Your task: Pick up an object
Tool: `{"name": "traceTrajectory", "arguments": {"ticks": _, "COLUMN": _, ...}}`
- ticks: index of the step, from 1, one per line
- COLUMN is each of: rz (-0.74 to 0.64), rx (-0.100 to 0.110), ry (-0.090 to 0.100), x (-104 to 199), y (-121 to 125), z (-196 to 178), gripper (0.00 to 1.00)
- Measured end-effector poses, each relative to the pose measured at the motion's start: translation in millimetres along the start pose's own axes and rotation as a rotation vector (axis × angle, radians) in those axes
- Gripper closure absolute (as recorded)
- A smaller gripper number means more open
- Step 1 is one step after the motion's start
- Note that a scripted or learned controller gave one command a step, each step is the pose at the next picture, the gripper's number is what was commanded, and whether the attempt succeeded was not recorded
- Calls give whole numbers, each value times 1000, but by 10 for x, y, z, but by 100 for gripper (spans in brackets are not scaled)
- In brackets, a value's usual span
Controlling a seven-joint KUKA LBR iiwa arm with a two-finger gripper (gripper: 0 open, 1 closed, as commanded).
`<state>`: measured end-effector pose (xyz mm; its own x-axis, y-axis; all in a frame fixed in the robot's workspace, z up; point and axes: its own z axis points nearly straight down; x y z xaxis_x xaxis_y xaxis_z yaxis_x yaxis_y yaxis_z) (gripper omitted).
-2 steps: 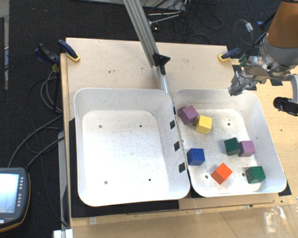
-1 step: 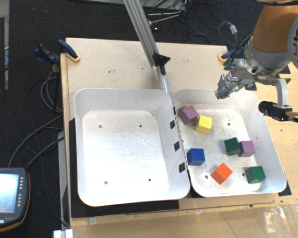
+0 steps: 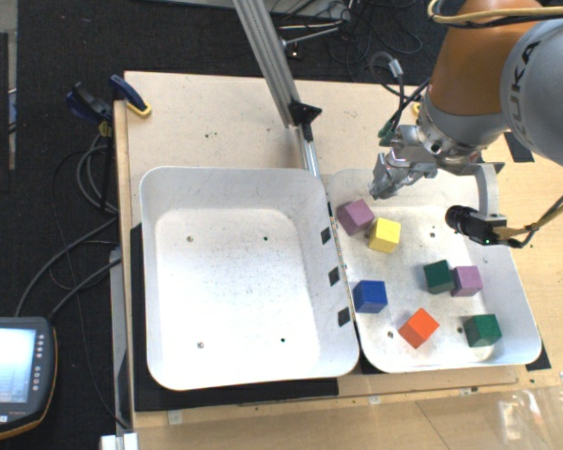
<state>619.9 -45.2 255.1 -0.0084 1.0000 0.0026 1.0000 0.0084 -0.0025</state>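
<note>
Near edge of right bin: an orange cube (image 3: 418, 327) and a dark green cube (image 3: 481, 329) lie closest to the camera, apart from each other.
Middle of right bin: a blue cube (image 3: 370, 295) sits by the left wall; to the right a second green cube (image 3: 437, 276) touches a small purple cube (image 3: 467, 280).
Far part of right bin: a larger purple cube (image 3: 356, 216) and a yellow cube (image 3: 386, 234) lie just beside each other.
Right bin (image 3: 521, 293): white, shallow, holds all seven cubes.
Left bin (image 3: 159, 251): white, speckled floor.
Gripper (image 3: 387, 184): hangs over the far end of the right bin, just beyond the larger purple cube and the yellow cube; nothing seen between its tips; how far it is open, I cannot tell.
Arm (image 3: 488, 54): grey with orange band, reaching in from the right.
</note>
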Motion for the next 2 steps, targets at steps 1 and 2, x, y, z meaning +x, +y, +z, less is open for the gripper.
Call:
{"name": "traceTrajectory", "arguments": {"ticks": 1, "rz": 1, "rx": 0, "ry": -1, "x": 428, "y": -144, "z": 2, "gripper": 100}}
{"name": "traceTrajectory", "arguments": {"ticks": 2, "rz": 0, "rx": 0, "ry": -1, "x": 998, "y": -313, "z": 7, "gripper": 100}}
